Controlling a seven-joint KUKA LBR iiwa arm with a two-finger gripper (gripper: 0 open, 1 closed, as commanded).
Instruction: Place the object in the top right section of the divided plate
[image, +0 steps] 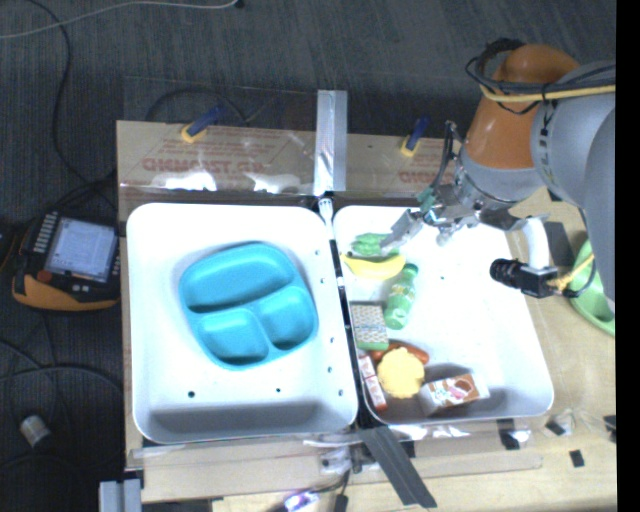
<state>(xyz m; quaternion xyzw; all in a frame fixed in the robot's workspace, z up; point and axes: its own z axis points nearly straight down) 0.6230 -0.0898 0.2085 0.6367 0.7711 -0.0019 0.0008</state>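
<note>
The blue divided plate (248, 300) lies in the left bin (160, 400), with one long section at its top and two smaller ones below. My gripper (400, 232) hangs low over the upper left corner of the right bin (500, 330), slanting down and to the left. Its tip reaches a small green object (370, 243) that rests on a yellow bowl-like piece (376, 266). Whether the tip touches the green object cannot be told from here.
Along the right bin's left side lie a green bottle (400, 296), a checked sponge-like block (368, 324), a yellow-orange round item (401, 371) and a small brown-and-white packet (450, 391). A black camera unit (518, 272) juts in at the bin's right edge.
</note>
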